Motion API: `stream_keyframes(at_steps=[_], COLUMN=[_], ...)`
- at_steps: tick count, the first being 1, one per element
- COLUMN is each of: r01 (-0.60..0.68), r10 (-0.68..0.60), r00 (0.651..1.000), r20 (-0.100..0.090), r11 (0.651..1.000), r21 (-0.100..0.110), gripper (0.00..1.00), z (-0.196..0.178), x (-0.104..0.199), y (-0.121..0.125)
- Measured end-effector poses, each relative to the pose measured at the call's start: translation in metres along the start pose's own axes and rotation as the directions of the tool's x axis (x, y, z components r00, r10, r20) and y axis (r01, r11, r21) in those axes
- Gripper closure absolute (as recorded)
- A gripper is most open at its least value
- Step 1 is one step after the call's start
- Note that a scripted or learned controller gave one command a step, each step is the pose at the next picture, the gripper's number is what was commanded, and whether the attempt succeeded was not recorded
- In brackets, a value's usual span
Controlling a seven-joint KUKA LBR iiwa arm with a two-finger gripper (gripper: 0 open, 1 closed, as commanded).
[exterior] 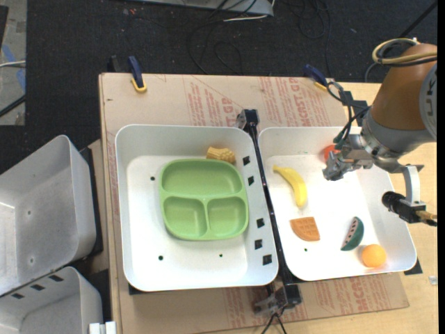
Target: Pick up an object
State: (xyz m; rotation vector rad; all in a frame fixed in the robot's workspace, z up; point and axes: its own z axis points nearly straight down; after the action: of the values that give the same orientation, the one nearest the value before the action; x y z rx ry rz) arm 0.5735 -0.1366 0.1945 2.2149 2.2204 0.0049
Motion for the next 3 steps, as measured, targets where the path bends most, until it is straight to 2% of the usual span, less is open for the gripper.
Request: stream_keyframes(at_steps=[1, 2, 3], r01=[0.000, 0.002, 0.005], r10=[0.000, -0.002, -0.005], r00=[1.000, 1.000, 1.000], r20=[0.000, 0.000, -0.002], r11=[1.000, 1.000, 1.000], r21=[0.000, 0.000, 0.007], gripper=[1.00, 1.00, 1.00], z=[-0.062, -0.104, -0.084], x=[-0.006, -0.006, 0.037], y=[0.000, 0.001, 0.013])
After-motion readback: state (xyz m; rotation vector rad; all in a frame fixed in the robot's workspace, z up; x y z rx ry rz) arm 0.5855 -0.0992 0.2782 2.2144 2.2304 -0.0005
